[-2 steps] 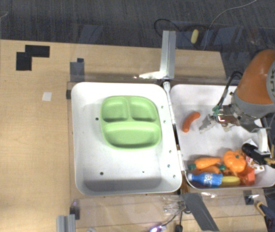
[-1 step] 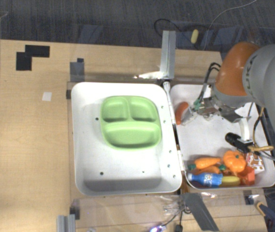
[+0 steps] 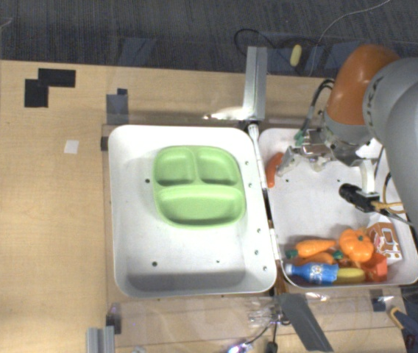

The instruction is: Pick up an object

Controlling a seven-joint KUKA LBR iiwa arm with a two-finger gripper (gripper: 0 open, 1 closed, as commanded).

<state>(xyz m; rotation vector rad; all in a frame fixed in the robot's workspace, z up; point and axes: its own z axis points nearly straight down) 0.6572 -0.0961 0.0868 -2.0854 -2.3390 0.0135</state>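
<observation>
Arm (image 3: 385,101) reaches in from the right over the far part of the right bin (image 3: 305,212). Tool (image 3: 296,157) sits low near that bin's far-left corner; open or closed: cannot tell. Orange-red piece (image 3: 271,169) lies against the bin's left wall, just beside the tool; contact unclear. Other toys are heaped along the near wall: carrot (image 3: 316,248), orange pumpkin (image 3: 356,245), blue bottle (image 3: 313,273), red-and-white box (image 3: 385,243). Left bin (image 3: 132,256) holds a green divided plate (image 3: 198,184). Both bins rest on the table (image 3: 40,219).
</observation>
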